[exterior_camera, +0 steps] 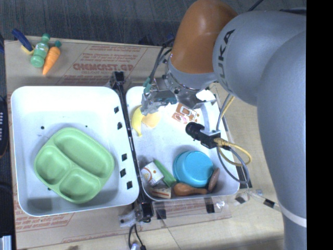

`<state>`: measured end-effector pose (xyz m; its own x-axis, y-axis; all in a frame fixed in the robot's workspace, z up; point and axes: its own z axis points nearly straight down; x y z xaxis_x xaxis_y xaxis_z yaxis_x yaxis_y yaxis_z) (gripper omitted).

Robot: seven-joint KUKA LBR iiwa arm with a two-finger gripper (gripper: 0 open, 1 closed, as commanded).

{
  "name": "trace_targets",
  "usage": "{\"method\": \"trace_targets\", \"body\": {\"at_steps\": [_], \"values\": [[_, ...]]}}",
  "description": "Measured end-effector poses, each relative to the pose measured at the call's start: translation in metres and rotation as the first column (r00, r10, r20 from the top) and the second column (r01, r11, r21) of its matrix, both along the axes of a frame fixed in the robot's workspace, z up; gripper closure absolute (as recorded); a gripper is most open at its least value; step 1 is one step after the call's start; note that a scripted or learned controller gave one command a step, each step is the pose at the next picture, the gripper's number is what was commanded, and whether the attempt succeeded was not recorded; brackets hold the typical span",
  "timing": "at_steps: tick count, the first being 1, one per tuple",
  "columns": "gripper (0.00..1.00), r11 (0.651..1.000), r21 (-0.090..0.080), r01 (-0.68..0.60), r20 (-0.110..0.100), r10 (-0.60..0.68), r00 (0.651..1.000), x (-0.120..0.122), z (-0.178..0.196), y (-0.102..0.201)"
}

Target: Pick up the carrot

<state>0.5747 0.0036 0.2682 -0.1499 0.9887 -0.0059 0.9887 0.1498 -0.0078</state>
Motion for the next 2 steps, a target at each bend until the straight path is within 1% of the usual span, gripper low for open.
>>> {"method": "trace_targets", "body": {"at_steps": [1,2], "values": [[1.0,1.0,0.0,-0.008,-0.004,0.008,1.0,0.001,0.01,0.002],[1.0,0.97,0.003,0.244,-0.003,-0.244,0.97,-0.032,-0.018,0.002]]}}
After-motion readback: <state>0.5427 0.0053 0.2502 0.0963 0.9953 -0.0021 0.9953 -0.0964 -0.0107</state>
